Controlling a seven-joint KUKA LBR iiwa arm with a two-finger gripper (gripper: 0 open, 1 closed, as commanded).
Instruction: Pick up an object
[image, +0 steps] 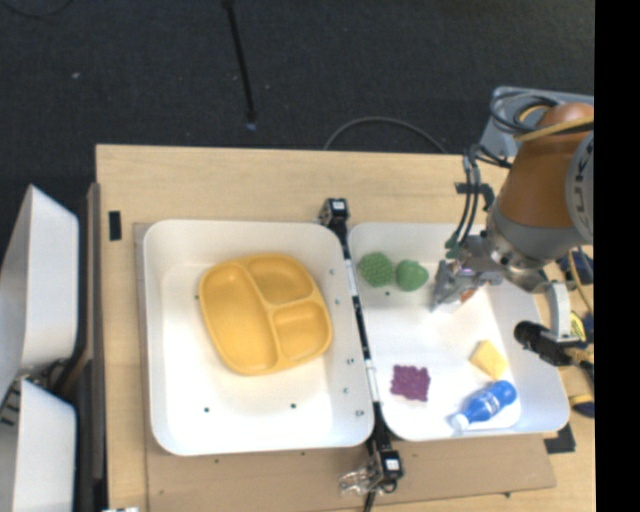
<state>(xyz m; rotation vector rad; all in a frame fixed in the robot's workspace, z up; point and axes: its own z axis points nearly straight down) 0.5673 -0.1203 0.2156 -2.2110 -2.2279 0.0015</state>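
Note:
In the right bin (430, 330) lie two green bumpy balls (391, 271) side by side near the back left, a purple knobbly piece (410, 381) toward the front, a yellow wedge (489, 358) and a blue bottle-like toy (484, 404) at the front right. My gripper (452, 291) hangs low over the bin's back part, just right of the green balls, with nothing seen between its fingers. The grey arm with its orange band (545, 180) comes in from the right.
The left bin (170, 400) holds a yellow divided tray (265, 312). A black clip (333, 211) sits at the back where the bins meet, another fitting (375, 470) at the front. A black cable (380, 125) loops behind the bench.

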